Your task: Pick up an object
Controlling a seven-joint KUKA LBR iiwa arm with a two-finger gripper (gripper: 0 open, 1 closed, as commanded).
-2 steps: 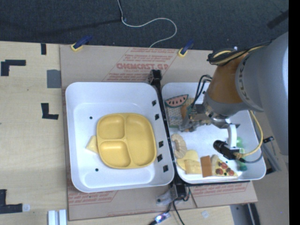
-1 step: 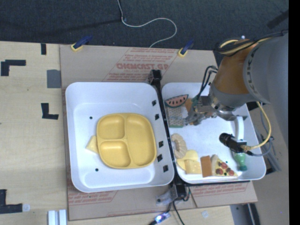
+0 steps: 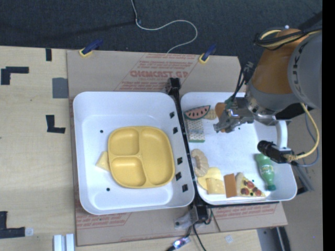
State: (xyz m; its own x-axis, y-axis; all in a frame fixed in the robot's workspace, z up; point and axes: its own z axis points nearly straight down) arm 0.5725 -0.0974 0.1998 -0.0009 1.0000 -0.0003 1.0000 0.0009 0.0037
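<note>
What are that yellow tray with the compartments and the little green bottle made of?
The yellow divided tray looks like moulded plastic: one even colour, rounded compartments, a soft matt sheen. The green bottle seems to be glossy plastic, probably a toy, though it is too small to be sure.

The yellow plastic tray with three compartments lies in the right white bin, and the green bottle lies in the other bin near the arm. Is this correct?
Not quite. The camera view shows the yellow three-compartment plastic tray in the left white bin, not the right one. The small green bottle does lie in the other bin, the right white bin, near the arm.
</note>
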